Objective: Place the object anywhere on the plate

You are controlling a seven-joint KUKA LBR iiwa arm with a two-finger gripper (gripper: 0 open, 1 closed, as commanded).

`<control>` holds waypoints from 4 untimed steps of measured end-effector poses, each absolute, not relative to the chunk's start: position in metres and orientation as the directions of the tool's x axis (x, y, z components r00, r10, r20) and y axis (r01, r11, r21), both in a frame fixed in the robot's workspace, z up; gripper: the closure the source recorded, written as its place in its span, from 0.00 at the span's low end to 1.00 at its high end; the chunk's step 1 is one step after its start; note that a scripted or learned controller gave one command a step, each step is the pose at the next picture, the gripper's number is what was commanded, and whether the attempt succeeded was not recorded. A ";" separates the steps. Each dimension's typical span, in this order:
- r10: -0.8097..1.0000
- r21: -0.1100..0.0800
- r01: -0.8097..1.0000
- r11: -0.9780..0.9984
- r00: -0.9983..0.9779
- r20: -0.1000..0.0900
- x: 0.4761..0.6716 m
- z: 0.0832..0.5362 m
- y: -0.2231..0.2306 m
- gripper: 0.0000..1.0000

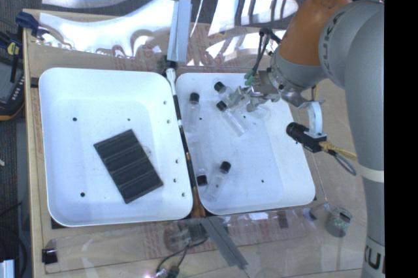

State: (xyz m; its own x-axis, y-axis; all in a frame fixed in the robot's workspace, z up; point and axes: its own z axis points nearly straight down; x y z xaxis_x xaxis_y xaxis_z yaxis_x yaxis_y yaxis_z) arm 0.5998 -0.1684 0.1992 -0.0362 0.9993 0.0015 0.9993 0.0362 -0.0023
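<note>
Grey arm point(356, 74) reaching in from the right, orange band point(313, 22) above the wrist, bending down; tool point(243, 97) pointing left, low, fingers unclear.

The gripper point(243, 98), low over the right bin point(287, 185), blurs into clear black-capped vials point(222, 102) beneath it, so its grip on any cannot be told.

Dark ridged plate point(128, 166) in left bin point(59, 84), gripper point(251, 95) over right bin point(287, 185)
</note>
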 end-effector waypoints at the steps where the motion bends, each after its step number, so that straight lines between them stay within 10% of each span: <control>1: 1.000 -0.006 1.000 0.000 0.000 0.000 0.566 0.191 -0.081 1.00; 2: 1.000 -0.004 1.000 -0.020 0.020 -0.001 0.572 0.191 0.010 1.00; 3: 0.999 -0.006 0.999 0.034 -0.034 -0.002 0.516 0.199 0.089 1.00; 4: 0.999 -0.005 0.999 0.032 -0.032 -0.002 0.516 0.199 0.089 0.00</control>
